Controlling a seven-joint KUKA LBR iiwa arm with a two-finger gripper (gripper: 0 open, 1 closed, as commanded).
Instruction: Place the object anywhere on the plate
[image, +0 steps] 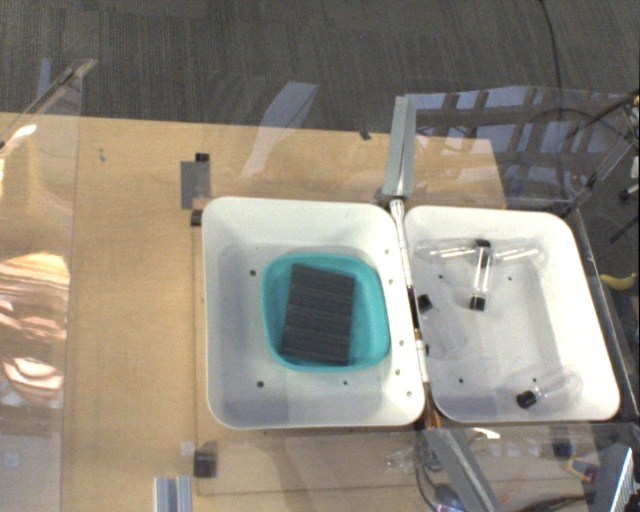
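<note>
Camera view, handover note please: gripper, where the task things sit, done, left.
Gripper: no state to report from this view.
Dark ribbed block lies flat on the teal plate, inside the left bin.
Right bin holds clear tubes with black caps: a crossed cluster near its top and one tube near the bottom edge.
Done: by how things lie, the block is already on the plate.
Left: probably nothing; just confirm the block is fully within the plate's rim.
</note>
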